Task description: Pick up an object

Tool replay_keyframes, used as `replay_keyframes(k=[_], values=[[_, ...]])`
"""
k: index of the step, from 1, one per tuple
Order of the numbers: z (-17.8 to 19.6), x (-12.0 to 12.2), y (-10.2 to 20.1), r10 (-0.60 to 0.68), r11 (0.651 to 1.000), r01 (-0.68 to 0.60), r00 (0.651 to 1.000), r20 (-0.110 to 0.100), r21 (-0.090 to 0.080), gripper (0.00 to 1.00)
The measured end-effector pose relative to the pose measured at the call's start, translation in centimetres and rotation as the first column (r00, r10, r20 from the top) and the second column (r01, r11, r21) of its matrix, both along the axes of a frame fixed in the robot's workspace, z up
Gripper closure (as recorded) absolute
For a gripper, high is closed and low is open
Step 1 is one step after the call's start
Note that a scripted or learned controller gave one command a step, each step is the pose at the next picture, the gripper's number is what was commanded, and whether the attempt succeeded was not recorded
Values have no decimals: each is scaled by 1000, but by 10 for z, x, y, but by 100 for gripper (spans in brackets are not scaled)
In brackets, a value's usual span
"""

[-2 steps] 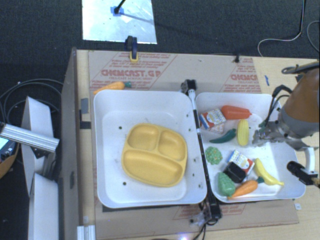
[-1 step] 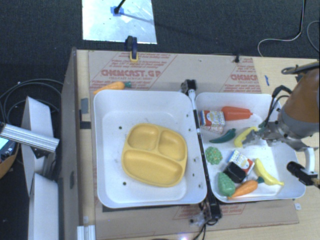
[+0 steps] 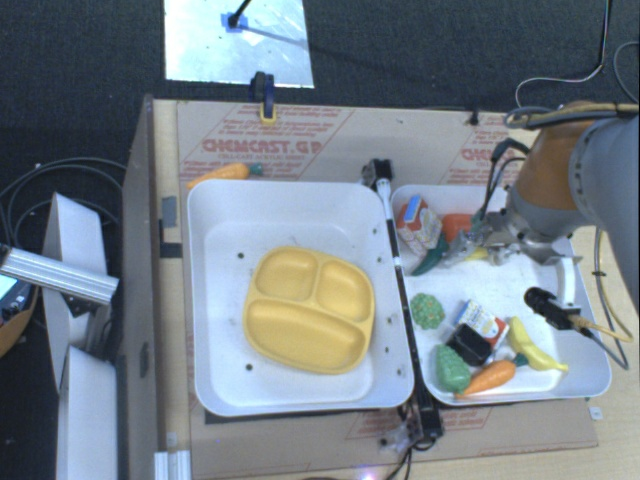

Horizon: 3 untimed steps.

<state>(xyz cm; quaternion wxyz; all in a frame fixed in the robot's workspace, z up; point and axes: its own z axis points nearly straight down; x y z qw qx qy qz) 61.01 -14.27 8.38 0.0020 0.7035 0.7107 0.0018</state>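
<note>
Item: green pepper [image 3: 432,260], in the right bin [image 3: 598,378], far half; long axis slanting from lower left up to the right. Gripper [image 3: 478,248] just right of the pepper's upper end, low over the bin; open or closed, cannot tell. Red piece [image 3: 456,226] just above the pepper and white packet [image 3: 414,218] up-left of it, both likely to crowd a grasp; green ball [image 3: 428,310] below; banana [image 3: 535,346] and carrot [image 3: 490,376] well down-right.
</note>
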Motion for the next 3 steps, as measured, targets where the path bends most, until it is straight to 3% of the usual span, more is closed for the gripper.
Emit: replay_keyframes(k=[1, 2, 3], values=[[0, 36, 22, 0, 1000, 0, 999, -34, 2, 0], [9, 35, 20, -1, 1000, 2, 999, -34, 3, 100], [106, -22, 93, 0, 1000, 0, 1000, 0, 4, 100]])
